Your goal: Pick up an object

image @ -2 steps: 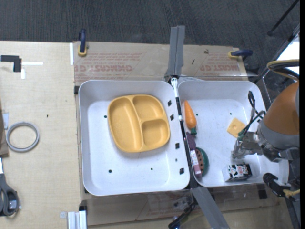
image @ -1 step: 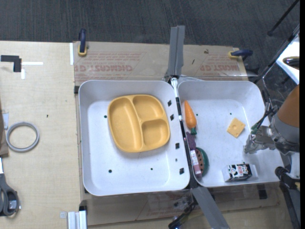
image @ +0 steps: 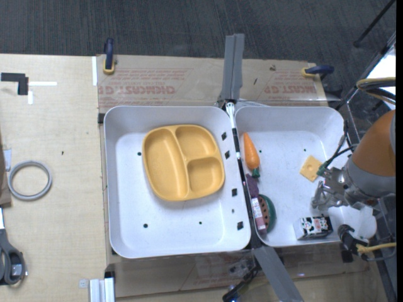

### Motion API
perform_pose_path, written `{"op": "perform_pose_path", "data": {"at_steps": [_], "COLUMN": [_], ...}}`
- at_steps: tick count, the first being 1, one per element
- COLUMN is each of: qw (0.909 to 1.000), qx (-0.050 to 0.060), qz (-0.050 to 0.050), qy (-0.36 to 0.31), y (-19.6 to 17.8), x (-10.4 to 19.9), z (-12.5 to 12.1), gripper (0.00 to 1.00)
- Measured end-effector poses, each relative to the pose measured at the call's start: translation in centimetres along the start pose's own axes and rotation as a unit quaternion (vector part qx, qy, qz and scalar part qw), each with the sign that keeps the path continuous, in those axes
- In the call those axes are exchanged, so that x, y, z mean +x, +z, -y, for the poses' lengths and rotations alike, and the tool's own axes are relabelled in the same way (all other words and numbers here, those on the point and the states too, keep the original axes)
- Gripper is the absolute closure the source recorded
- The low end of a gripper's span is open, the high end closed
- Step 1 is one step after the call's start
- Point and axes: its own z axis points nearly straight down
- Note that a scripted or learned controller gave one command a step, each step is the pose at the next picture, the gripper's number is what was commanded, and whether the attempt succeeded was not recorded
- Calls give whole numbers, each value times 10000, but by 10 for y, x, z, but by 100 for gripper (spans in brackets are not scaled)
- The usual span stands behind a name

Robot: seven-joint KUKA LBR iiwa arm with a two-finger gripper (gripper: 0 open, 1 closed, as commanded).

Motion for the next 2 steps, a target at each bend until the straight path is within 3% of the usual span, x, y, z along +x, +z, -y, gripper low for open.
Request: {"op": "perform_pose_path", "data": {"at_steps": [1,2], "qw": [9988,9995], "qx": [-4,-7], "qz": [4,3], "qy": [497,327], "y": [0,-20], "x": [-31,20], "z": [-15,-12], "gripper": [100,100]}}
